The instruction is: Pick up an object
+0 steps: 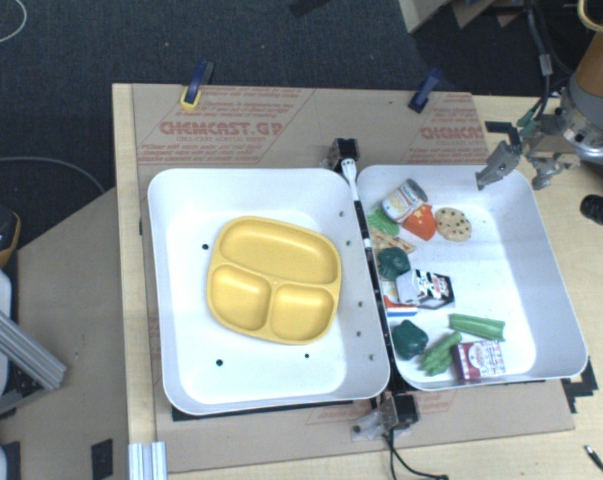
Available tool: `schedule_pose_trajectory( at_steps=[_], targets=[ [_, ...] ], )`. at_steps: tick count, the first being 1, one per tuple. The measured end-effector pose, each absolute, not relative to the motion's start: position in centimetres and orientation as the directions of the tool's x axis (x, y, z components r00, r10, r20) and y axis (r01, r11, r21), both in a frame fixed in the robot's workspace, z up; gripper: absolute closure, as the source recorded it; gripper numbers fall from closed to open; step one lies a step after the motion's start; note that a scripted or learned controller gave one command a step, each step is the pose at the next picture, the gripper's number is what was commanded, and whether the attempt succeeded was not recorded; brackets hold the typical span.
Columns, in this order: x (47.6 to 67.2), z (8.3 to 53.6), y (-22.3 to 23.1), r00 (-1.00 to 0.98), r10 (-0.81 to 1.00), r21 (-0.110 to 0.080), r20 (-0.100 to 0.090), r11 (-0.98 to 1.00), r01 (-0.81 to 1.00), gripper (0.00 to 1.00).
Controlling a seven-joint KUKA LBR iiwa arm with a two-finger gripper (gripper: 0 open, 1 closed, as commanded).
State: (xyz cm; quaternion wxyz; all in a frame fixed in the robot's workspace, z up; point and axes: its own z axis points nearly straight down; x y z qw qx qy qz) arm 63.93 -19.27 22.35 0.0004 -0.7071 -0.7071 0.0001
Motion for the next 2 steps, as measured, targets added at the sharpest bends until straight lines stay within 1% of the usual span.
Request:
schedule_pose_trajectory(
  at_steps=[1, 2],
  targets=[
    [64.4, 17.8, -18.7, -0.002, 1.000, -0.005, 0.001, 0.002, 1.000, 0.00],
    [64.8, 12.1, -19.4, 0.000, 1.000, -0.007, 0.001, 0.000, 1.000, 0.00]
  ],
)
